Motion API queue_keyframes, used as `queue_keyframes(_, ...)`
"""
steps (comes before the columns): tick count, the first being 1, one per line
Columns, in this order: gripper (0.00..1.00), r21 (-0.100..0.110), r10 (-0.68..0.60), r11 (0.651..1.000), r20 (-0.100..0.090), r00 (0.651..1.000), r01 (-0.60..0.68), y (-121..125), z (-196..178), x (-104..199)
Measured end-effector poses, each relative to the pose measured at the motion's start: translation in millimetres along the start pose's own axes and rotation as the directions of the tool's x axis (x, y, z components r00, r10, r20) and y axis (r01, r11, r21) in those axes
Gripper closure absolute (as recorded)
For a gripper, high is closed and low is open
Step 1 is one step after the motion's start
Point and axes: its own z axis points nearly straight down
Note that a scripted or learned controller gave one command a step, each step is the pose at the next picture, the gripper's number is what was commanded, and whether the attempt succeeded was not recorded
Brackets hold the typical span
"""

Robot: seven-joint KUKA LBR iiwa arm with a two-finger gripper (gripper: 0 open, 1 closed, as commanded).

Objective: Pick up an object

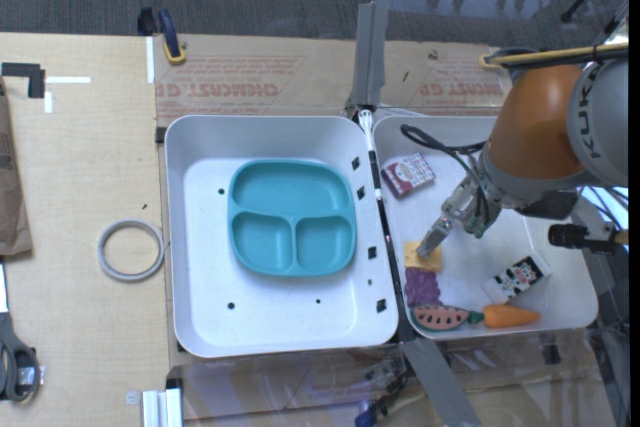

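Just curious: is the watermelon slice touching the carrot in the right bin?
Touching. In the camera view the watermelon slice and the carrot meet end to end, no white floor between.

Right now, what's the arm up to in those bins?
The gripper is down in the right bin, its tip just above the yellow block, and nothing is visibly held. Nearby lie purple grapes, a watermelon slice, a carrot and a red packet. The left bin holds a teal divided plate.
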Motion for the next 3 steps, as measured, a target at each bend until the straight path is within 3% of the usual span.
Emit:
queue_keyframes(1,0.0,0.0,0.048,0.999,-0.001,0.999,-0.048,-12,0,21)
queue_keyframes(2,0.0,0.004,0.147,0.989,-0.003,0.989,-0.147,-13,-97,55)
queue_keyframes(3,0.0,0.004,0.159,0.987,-0.005,0.987,-0.159,-67,3,47)
